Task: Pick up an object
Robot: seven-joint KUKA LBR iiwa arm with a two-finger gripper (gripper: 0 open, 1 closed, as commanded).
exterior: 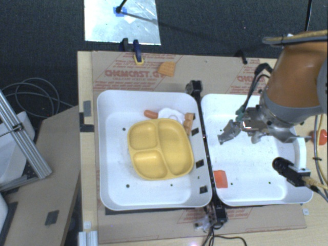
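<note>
My gripper (pixel 227 134) hangs over the left half of the right bin (pixel 256 191), pointing left, with nothing visibly held in it. An orange block (pixel 220 178) lies near the front left corner of that bin, below and slightly left of the gripper. In the left bin (pixel 110 137) sits a yellow divided plate (pixel 160 150). Behind the plate lie a small orange sausage-shaped piece (pixel 150 114), a white object (pixel 171 115) and a tan cork-like piece (pixel 188 121).
A tan flat piece (pixel 166 68) and a blue and yellow clamp (pixel 137 53) rest on the cardboard behind the bins. A black divider strip (pixel 201 137) runs between the bins. The arm's orange band (pixel 300 76) looms over the right bin's back right.
</note>
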